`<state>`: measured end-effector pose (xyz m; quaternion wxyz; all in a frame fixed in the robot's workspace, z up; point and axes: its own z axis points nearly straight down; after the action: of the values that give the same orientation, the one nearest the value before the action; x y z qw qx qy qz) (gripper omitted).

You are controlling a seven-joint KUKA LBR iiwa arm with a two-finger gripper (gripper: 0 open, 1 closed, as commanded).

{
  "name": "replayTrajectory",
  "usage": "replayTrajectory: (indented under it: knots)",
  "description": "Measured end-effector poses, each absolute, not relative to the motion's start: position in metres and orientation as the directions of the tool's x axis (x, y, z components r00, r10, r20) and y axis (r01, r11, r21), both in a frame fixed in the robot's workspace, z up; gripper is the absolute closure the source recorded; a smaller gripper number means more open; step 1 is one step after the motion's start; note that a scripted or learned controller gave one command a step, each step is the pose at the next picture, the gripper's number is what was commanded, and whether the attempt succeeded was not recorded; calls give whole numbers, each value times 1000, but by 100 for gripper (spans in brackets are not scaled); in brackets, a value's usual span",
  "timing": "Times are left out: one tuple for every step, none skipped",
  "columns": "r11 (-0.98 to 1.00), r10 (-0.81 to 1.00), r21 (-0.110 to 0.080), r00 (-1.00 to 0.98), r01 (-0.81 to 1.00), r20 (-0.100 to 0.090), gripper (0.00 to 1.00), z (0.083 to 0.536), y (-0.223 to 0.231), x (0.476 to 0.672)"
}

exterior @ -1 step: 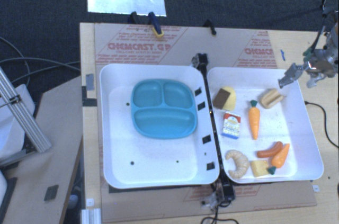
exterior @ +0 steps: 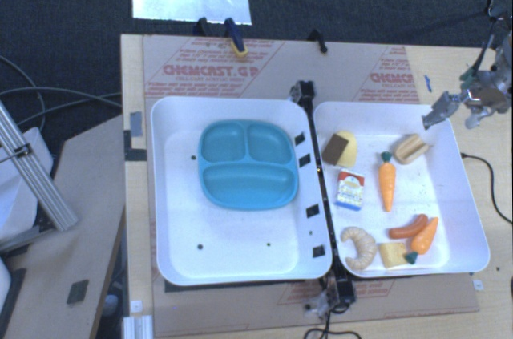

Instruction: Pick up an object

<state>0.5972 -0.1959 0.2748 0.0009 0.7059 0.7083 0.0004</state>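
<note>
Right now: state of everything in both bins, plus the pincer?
Pincer: open, holding nothing, above right bin's far edge.
Blue plate: flat in left bin, compartments bare.
Carrot: lying flat, right bin.
Small carton: lying flat.
Croissant: lying near front wall.

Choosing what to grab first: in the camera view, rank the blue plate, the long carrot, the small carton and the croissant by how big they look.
1. Blue plate, by far the largest.
2. Long carrot.
3. Croissant and small carton: they look about alike, so I won't rank them.
</note>
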Motion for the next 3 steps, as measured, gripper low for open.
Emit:
replayTrajectory:
  knots:
    - [6,1000,0,-6,1000,0,0,223,-188,605]
    - [7,1000,-1,-7,1000,0,0,172,-183,614]
    - [3,1000,-1,-3,1000,0,0,131,-183,613]
